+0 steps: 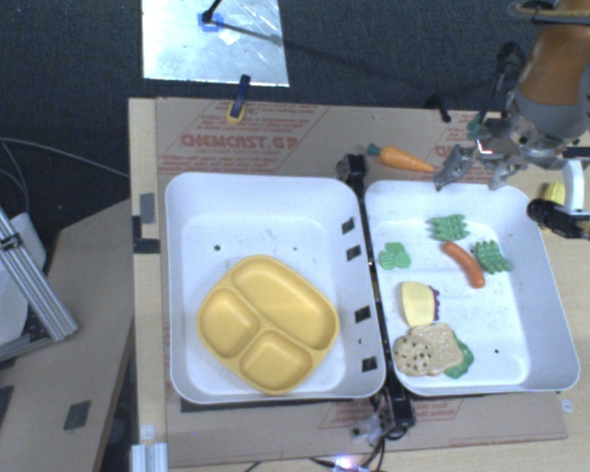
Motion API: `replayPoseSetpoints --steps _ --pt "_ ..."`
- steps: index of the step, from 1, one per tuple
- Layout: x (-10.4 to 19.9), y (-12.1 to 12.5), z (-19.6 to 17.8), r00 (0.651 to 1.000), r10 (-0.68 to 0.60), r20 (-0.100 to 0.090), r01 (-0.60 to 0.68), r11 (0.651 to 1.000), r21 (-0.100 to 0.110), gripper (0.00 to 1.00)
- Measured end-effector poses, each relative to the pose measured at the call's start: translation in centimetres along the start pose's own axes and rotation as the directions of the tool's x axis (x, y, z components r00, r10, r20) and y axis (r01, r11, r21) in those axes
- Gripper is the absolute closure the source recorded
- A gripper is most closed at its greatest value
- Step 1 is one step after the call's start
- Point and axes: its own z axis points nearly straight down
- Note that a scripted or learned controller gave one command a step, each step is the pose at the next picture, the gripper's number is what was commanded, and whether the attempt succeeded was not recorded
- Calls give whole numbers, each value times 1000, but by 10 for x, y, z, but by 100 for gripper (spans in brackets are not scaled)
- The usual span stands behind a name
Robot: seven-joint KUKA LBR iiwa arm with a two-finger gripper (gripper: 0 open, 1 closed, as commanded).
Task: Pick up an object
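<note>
Orange plastic carrot (406,158) lies on the cardboard just behind the right white bin (546,293), outside it. I see my gripper (480,169) hovering near it over the bin's back rim, fingers spread apart with nothing between them.

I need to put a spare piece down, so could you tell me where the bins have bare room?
Left bin: bare floor behind the yellow tray. Right bin: bare strip right of the sausage, toward the front corner. It is crowded around the cheese and cracker.
</note>
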Motion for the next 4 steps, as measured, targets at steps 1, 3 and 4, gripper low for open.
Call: replayPoseSetpoints --steps 1,3,4 --pt "1 -74 113 1000 4 -3 -4 1000 12 0" --pt "2 -142 145 1000 2 -2 -2 1000 0 0" --pt "26 -129 146 1000 -2 0 2 1000 0 0"
